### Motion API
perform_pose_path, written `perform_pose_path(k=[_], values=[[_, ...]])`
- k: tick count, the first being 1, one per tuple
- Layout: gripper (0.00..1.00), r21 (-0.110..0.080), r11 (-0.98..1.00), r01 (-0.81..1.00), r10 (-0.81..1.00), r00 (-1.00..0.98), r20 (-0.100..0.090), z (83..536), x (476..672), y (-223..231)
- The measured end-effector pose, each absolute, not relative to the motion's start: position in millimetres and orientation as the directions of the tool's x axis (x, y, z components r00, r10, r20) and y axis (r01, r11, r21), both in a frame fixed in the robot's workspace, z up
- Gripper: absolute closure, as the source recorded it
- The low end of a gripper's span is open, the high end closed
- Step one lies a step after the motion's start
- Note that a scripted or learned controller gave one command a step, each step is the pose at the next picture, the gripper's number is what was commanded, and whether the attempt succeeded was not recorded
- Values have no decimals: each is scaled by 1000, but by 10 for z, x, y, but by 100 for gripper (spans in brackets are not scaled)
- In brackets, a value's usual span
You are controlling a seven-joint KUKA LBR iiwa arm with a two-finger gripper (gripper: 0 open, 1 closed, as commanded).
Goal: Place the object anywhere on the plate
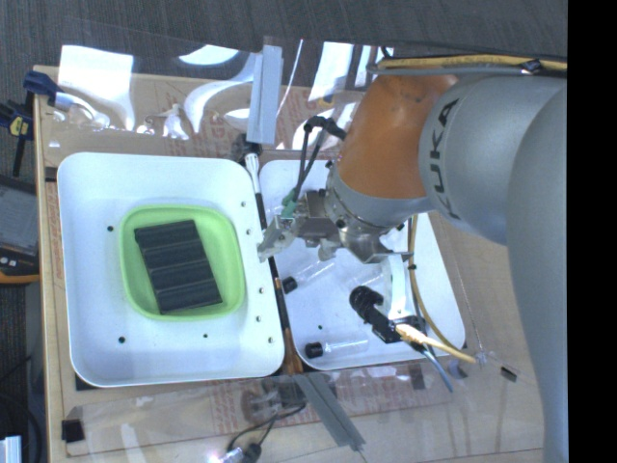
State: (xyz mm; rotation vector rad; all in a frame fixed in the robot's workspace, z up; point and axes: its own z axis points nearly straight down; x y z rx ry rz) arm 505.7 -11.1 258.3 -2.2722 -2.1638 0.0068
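Camera view: two white bins side by side on table [145, 418]. Left bin [87, 307] holds one green plate [132, 237]. One dark ridged block [178, 265] lies flat on plate, inside rim. Gripper [278, 234] hangs over right bin [328, 302] near divider, apart from block. Arm hides much of that bin. Gripper opening: cannot tell.
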Motion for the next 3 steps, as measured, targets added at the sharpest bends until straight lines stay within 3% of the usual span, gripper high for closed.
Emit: perform_pose_path(k=[1, 2, 3], values=[[0, -7, -37, 999, 999, 37, -1, 2239, 5093, 225], [0, -6, -67, 998, 998, 67, -2, 2099, 5503, -268], [0, -3, -229, 973, 973, 229, -1, 2595, 5253, 134]])
